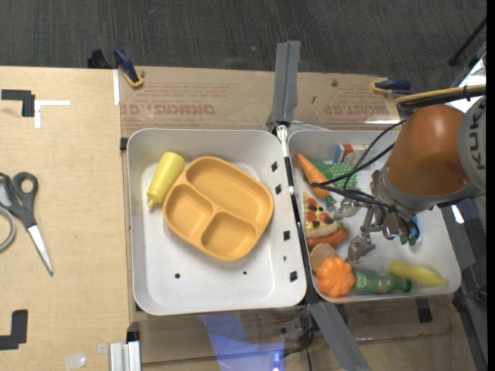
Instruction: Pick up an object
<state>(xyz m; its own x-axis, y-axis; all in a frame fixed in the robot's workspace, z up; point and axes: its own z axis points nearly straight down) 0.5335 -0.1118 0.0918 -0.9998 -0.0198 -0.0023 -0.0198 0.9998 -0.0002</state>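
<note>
Claw (pixel 370 234) low in right bin (pixel 445 230), grip unclear, wrist hiding toys.

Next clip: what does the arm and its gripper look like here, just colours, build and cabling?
The arm shows a rounded orange band with grey casing at its right edge. Dark cables run across it toward the wrist. The gripper is a small, bare-metal, silvery-grey assembly with thin fingers and a blue detail beside it.

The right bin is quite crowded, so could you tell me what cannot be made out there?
- Gripper: its tip is small and blurred among cables, so what it touches is unclear.
- Small items behind the carrot: partly covered by the arm.
- Bottle: label too small to read.
</note>
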